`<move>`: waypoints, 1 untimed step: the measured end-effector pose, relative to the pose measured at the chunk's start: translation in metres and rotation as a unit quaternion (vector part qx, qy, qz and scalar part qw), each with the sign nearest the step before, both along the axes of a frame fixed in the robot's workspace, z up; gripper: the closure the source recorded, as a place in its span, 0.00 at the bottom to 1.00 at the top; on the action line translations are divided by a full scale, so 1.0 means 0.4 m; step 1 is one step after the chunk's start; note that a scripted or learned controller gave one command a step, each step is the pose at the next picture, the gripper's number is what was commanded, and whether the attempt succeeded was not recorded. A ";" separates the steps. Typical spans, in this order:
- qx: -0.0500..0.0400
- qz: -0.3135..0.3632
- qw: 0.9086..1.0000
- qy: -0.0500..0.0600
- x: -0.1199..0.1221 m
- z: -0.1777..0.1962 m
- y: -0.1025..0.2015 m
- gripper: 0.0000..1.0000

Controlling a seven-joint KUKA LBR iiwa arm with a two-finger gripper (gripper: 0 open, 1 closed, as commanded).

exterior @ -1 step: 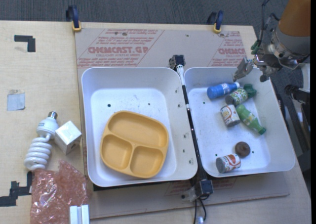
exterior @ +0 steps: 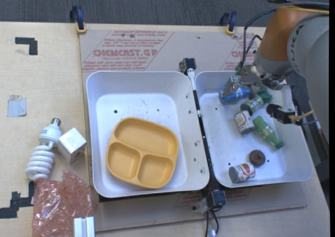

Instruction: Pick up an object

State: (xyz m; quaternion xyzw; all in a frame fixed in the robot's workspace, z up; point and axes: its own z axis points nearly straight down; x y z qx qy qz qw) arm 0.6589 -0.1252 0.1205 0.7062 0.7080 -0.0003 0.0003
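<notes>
My gripper (exterior: 236,85) hangs low over the far corner of the right bin (exterior: 293,170), right at a blue object (exterior: 234,94), though I cannot tell whether I grasp it, with a green bottle (exterior: 267,132) and two small cans (exterior: 243,122) lying nearby.

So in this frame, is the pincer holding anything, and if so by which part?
Cannot be told. The pincer is down at the blue object in the right bin, but the wrist hides any grip.

Tool (exterior: 236,85) over blue object (exterior: 233,94), right bin (exterior: 222,170)
</notes>
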 end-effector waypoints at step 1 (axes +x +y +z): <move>0.000 -0.002 1.000 0.000 -0.099 -0.070 0.052 0.00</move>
